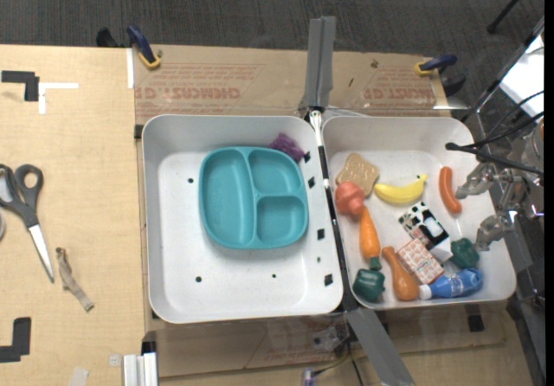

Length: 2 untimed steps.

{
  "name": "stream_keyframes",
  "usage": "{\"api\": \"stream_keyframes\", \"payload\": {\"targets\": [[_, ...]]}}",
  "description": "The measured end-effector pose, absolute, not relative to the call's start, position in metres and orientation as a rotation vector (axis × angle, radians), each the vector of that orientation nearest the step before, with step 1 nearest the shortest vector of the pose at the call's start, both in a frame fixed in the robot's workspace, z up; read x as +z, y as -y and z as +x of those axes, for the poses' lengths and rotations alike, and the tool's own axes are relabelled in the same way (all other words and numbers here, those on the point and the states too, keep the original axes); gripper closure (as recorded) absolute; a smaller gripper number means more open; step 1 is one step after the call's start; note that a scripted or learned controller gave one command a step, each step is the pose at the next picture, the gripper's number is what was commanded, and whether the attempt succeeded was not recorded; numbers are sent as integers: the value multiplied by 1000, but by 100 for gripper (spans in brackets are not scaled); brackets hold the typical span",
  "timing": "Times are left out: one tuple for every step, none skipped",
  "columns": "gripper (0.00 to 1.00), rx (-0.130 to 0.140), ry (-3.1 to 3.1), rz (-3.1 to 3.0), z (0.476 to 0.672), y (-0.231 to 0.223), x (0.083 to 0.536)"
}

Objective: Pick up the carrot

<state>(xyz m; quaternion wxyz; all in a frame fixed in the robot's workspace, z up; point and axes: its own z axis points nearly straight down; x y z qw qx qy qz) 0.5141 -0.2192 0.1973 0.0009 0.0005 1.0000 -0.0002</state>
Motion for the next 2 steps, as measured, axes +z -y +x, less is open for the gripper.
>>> {"api": "stream_keyframes", "payload": {"targets": [[0,1,-3140,27,529,141,114],[0,1,-2898,1171,482,96,102]]}}
